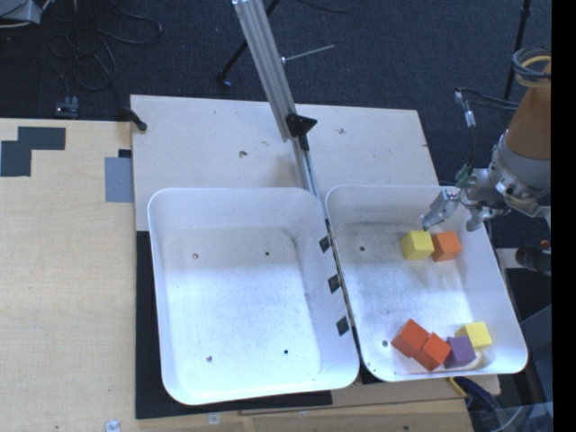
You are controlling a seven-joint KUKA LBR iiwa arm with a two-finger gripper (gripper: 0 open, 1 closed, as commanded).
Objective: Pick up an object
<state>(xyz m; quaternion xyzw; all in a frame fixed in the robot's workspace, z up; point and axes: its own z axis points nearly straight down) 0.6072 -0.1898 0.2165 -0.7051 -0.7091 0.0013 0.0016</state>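
Yellow cube and orange cube sit touching side by side in the right bin, just below and slightly inward of the fingers. Gripper hangs over the bin's upper right rim, arm reaching in from the right; fingers look parted, nothing between them, though they are small in this view and the gap is hard to read. Either cube is the nearest candidate for the pick. Second cluster lies well apart from the fingers, in the bin's near corner: two orange blocks, a purple block, a small yellow block, all packed together against the wall. Left bin lies beyond the divider, far side from the fingers. Judgement on the step: approach, not yet descent. To do it well, centre over one cube rather than the seam between the pair, and turn the wrist so the fingers close across that cube's free faces, not the face pressed against its neighbour. Yellow cube has more open floor around it. Risk: a finger landing on top of the neighbour, or nudging both cubes aside.
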